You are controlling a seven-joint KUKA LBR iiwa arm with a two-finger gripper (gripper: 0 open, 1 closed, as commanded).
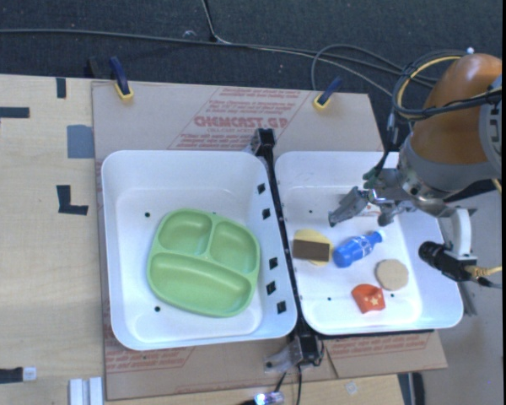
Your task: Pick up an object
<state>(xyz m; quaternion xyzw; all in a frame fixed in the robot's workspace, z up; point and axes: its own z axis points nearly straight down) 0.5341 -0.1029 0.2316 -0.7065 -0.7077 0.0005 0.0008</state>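
The hand (364, 209) hung over the right bin (320, 171), its two fingers spread wide with nothing between them. The blue bottle (355, 249) lay just below it, at about six o'clock, and looked the nearest thing to take. Its long axis ran from eight o'clock up toward two o'clock, cap end at the upper right. The sponge (311, 246) touched the bottle's lower end at nine o'clock. The arm (455, 116) reached in from three o'clock, wrist bent down over the bin. A straight descent seemed enough.
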